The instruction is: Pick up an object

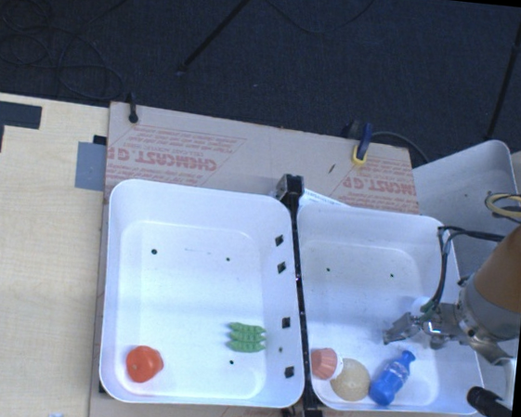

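the small blue plastic bottle (392, 378) lies in the near corner of the right-hand shallow white bin (370, 234), its long axis tilted toward one o'clock, cap end up. just beside it at nine o'clock sit a cream rounded object (350, 380) and a pink cup-like piece (323, 362). the two-finger gripper (405, 330) hangs just beyond the bottle at twelve o'clock, fingers spread apart and holding nothing, so the bottle looks like the nearest pick.

Cardboard sheet (201, 154) under the bins reads "CHEMCAST GP", printed upside down
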